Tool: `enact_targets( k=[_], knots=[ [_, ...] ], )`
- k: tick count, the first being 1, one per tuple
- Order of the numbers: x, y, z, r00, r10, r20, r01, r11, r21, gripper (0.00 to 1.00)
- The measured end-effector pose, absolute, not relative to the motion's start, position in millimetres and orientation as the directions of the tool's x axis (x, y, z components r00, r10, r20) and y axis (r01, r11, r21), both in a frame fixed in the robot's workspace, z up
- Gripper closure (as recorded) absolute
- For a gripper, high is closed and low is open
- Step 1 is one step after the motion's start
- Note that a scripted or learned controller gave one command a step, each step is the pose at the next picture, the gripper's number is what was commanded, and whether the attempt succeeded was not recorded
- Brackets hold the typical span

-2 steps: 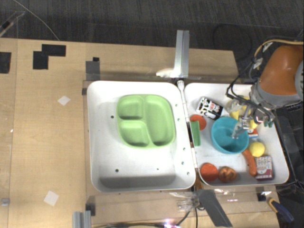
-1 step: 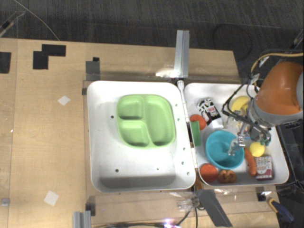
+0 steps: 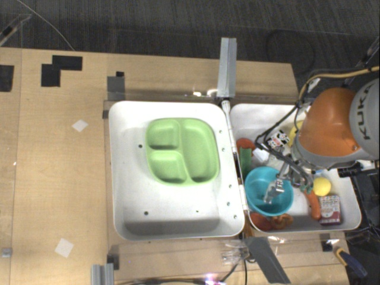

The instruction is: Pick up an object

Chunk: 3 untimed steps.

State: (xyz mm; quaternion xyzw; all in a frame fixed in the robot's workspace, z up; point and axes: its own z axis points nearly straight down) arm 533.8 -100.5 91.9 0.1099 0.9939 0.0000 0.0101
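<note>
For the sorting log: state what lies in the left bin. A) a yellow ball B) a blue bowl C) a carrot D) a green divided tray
D: the green divided tray lies alone in the left bin, while the blue bowl sits in the right bin under the pincer.

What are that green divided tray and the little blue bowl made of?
Both look like moulded plastic. The green divided tray has a smooth, matte, even colour with soft rounded compartment edges. The blue bowl looks slightly glossier, with a thin, uniform rim. Neither shows metal shine or ceramic glaze, though a picture can't settle that.
</note>
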Motion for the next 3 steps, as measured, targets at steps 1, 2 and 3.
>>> enact_targets(
  k=[1,2,3],
  knots=[
    [562.1,-86,91,-0.936,0.351,-0.016,0.351,0.936,0.004,0.00],
    [584.6,-192,182,-0.818,0.575,-0.013,0.575,0.818,0.003,0.00],
    [604.9,-206,90,-0.797,0.604,-0.014,0.604,0.797,0.005,0.00]
  ],
)
